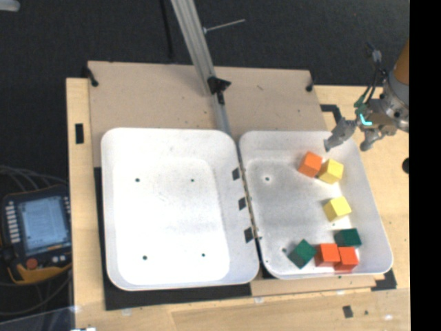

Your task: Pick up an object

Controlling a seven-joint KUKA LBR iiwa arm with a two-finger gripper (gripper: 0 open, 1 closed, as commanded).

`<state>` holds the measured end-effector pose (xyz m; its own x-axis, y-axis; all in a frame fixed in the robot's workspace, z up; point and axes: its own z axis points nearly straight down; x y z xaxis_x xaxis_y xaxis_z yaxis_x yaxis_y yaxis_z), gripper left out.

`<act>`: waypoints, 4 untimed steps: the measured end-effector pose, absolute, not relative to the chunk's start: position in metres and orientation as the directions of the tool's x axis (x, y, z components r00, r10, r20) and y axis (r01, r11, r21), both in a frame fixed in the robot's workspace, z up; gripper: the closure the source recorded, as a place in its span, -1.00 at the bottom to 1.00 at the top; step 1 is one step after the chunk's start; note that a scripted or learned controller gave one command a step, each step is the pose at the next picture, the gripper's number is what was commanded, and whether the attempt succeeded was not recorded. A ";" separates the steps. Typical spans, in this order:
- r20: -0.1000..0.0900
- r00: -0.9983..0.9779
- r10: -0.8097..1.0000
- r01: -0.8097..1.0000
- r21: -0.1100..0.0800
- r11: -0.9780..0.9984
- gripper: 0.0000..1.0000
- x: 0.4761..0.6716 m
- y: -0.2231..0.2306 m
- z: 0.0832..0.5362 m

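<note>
**Gripper over far-right corner of right bin, fingers apart, nothing between them**

The gripper point(353, 138) hangs above the far right corner of the right bin point(275, 205). Its two fingers stand apart — one grey finger point(337, 137) points down-left over the bin's far rim, the other sits just right of it near the bench edge. No object lies between them. A small teal light shows on the gripper body, and the orange band of the arm point(402, 64) is at the right edge.

Right bin contents — all blocks, all resting on the bin floor:
- orange block point(310, 163) at the far side, touching a yellow block point(331, 172) on its right; both just near of the gripper's left finger.
- a second yellow cube point(337, 208) alone, mid-right.
- near edge cluster: green block point(300, 253), then two orange-red blocks point(337, 255) side by side to its right, with a dark green block point(348, 238) just beyond them.

Left bin point(169, 205): white floor with four small dark dots.

A slanted metal post point(196, 43) rises from the far side of the bench, between the bins. Left of the bench, a handheld pendant point(38, 226) with a lit screen; its writing is too small to read. No labels legible on blocks or bins.
</note>
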<state>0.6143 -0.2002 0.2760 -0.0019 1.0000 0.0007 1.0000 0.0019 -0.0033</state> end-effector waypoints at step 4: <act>-0.008 -0.001 1.000 1.000 0.017 0.001 -1.00 0.637 -0.204 0.139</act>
<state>0.6372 -0.2039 0.1390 -0.0011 1.0000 -0.0082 0.9999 0.0012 0.0169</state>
